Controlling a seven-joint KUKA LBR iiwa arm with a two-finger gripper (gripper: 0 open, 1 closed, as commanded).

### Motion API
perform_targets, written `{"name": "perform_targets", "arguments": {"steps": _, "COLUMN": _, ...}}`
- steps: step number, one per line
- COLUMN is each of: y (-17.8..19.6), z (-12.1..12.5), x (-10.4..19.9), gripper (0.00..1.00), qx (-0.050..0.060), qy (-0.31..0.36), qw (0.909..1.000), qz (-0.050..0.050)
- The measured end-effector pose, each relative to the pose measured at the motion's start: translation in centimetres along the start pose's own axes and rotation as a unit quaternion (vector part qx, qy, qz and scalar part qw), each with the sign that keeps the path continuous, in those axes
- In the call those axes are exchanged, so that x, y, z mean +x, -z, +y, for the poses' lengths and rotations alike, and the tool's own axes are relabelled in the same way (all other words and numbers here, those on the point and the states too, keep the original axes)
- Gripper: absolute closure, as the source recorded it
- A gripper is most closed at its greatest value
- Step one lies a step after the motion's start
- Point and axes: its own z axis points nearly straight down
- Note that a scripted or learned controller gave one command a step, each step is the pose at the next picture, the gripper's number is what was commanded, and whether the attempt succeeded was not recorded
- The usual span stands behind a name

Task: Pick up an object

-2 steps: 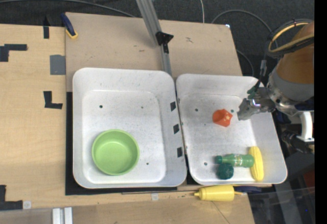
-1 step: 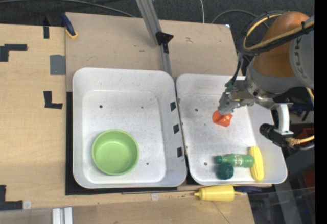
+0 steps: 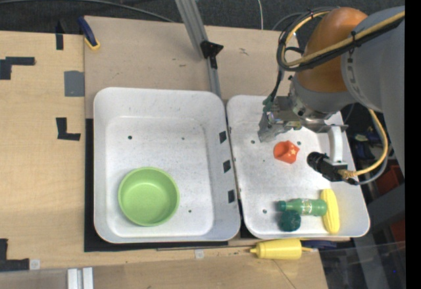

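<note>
Currently, my gripper [image 3: 268, 131] low over right bin [image 3: 253, 209], finger state unreadable, orange object [image 3: 286, 151] just beside it, green bottle [image 3: 300, 207] and yellow piece [image 3: 330, 209] nearer front, green bowl [image 3: 148, 196] in left bin [image 3: 105, 149].

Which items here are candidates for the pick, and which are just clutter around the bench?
In play:
gripper, low over the right bin
orange object, closest to it
green bottle
yellow object
dark green object
green bowl in the left bin

Lying about:
yellow bottle on the bench in front of the bins
</note>
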Motion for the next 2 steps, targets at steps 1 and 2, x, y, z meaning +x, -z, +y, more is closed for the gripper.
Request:
{"name": "perform_targets", "arguments": {"steps": 1, "y": 1.1, "z": 2.3, "x": 4.4, "gripper": 1.00, "qx": -0.001, "qy": 0.000, "qw": 1.0000, "qz": 0.000}}
{"name": "perform_targets", "arguments": {"steps": 2, "y": 0.5, "z": 5.0, "x": 9.9, "gripper": 1.00, "qx": -0.001, "qy": 0.000, "qw": 1.0000, "qz": 0.000}}
